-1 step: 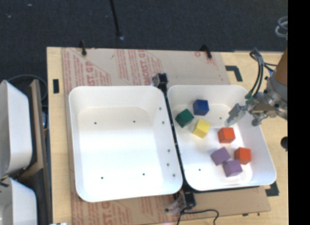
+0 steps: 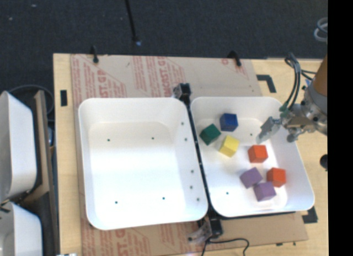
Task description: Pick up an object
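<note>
We count 7 blocks (image 2: 243,158) in the right bin (image 2: 298,169); can't tell the end effector's (image 2: 271,128) state above it.

Both white bins (image 2: 138,216) look like smooth, slightly glossy plastic; the worktop (image 2: 154,75) looks like matt printed cardboard; the cubes (image 2: 257,153) appear matt.

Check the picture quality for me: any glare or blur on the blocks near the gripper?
Camera view: soft overall, even lighting; the white right bin is bright but the blocks stay readable, like the orange cube; gripper is slightly blurred, small shadows sit under the blocks.
</note>
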